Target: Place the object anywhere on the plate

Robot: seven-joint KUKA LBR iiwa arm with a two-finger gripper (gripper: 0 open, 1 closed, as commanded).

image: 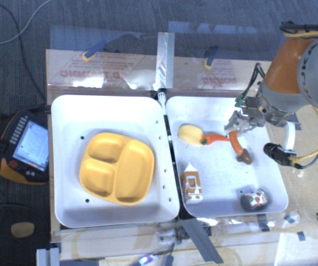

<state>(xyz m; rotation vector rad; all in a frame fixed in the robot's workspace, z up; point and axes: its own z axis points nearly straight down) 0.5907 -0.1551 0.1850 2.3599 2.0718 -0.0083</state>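
Note:
A yellow plate (pixel 116 167) with three compartments lies in the left bin (pixel 64 148). The right bin (pixel 275 187) holds the loose objects. A pale yellow lemon-like piece (pixel 190 133) lies at its upper left. An orange carrot-like piece (pixel 217 139) reaches right from it. A second orange piece (pixel 236 143) ends at a brown lump (pixel 245 157). My gripper (pixel 240 124) hangs low over the upper right of this bin, directly above the second orange piece. I cannot see whether it touches that piece.
A small brown and white carton (pixel 192 185) stands near the right bin's left wall. A shiny silver and dark object (pixel 253 199) lies at its lower right. The wall between the bins (pixel 168 148) separates the gripper from the plate. A black cable plug (pixel 275 152) hangs beside the arm.

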